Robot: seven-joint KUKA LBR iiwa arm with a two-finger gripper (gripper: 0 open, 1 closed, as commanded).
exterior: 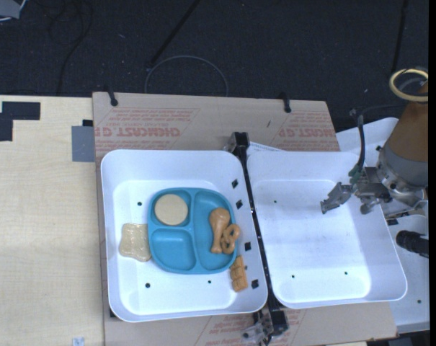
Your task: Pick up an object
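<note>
A blue divided plate (176, 254) lies in the left bin (124, 171). A round tan cookie (170, 209) sits in its upper left compartment. A tan drumstick (219, 225) and a pretzel (231, 236) lie in its right compartment. A pale bread slice (135, 241) rests just left of the plate, and a small brown piece (238, 274) lies at the plate's lower right corner. My gripper (351, 202) hangs over the right side of the right bin (311, 265), far from all these items. It is open, with nothing between its fingers.
A black hinge strip (248, 215) runs between the two bins. Cardboard (203, 125) lies under the bins. A light wooden bench top (37, 229) extends to the left. Cables trail over the dark floor behind.
</note>
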